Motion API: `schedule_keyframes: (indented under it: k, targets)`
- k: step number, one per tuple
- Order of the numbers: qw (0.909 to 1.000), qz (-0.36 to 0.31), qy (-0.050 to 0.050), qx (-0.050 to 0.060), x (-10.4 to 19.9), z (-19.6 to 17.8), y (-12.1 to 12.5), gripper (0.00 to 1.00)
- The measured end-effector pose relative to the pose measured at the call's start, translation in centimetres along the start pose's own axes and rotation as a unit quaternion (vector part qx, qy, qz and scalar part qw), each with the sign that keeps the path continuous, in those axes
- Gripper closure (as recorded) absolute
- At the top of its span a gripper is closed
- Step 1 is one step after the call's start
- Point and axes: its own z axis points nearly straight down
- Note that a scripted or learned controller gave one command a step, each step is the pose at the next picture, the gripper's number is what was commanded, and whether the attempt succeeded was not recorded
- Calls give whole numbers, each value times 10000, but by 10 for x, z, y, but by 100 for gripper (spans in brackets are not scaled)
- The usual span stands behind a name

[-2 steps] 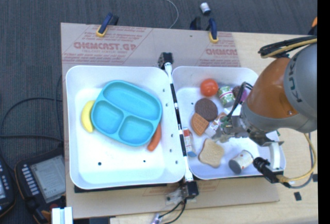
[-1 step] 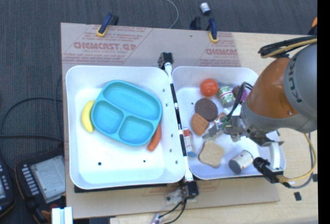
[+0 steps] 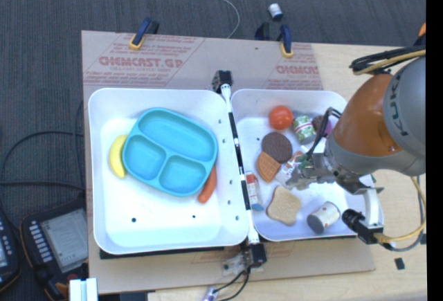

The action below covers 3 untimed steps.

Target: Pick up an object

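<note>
Right white bin [image 3: 332, 97]: grey two-finger gripper [image 3: 299, 174], finger state impossible to tell, low at centre beside a waffled tan cracker [image 3: 267, 167], brown round cookie [image 3: 277, 146] and toast slice [image 3: 284, 205].

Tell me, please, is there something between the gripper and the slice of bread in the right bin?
Nothing visible stands between them. The gripper hangs low in the right bin, just above and right of the bread slice. The waffle cookie and brown cookie lie to its left, the grey cup lower right, all beside the path.
</note>
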Motion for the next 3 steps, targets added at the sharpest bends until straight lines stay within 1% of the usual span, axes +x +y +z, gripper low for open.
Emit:
schedule_keyframes:
  k: [1, 2, 3]
  targets:
    - [10000, 0, 0, -1, 0, 0, 0, 0]
    - [10000, 6, -1, 54, 11, 42, -8, 0]
    - [10000, 7, -2, 33, 11, 31, -6, 100]
